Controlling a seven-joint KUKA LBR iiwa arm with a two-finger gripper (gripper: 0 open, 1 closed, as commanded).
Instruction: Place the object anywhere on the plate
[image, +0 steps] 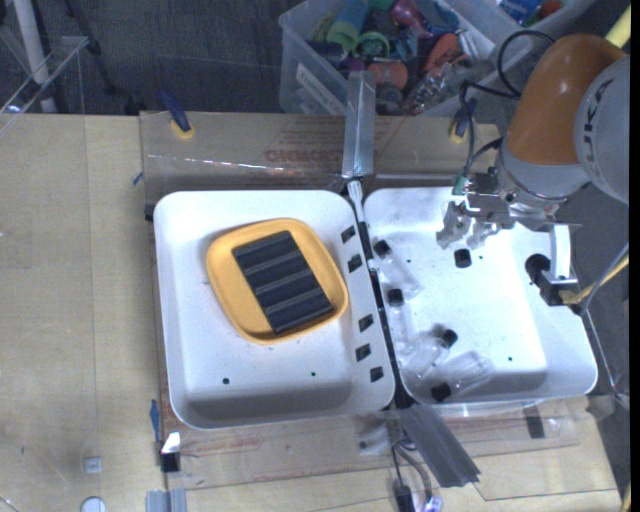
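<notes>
a black ribbed object (281, 281) lies flat on the yellow plate (224, 262), tilted a little, in the middle of the left bin (190, 370) at the frame's centre left. a divider (365, 290) with black clips separates that bin from the right bin (520, 350), where small clear and black bits are scattered. the gripper (464, 228) hangs over the right bin's upper part, well apart from the plate; whether its fingers are open or closed i cannot tell. both bins sit on the counter (70, 300).
</notes>
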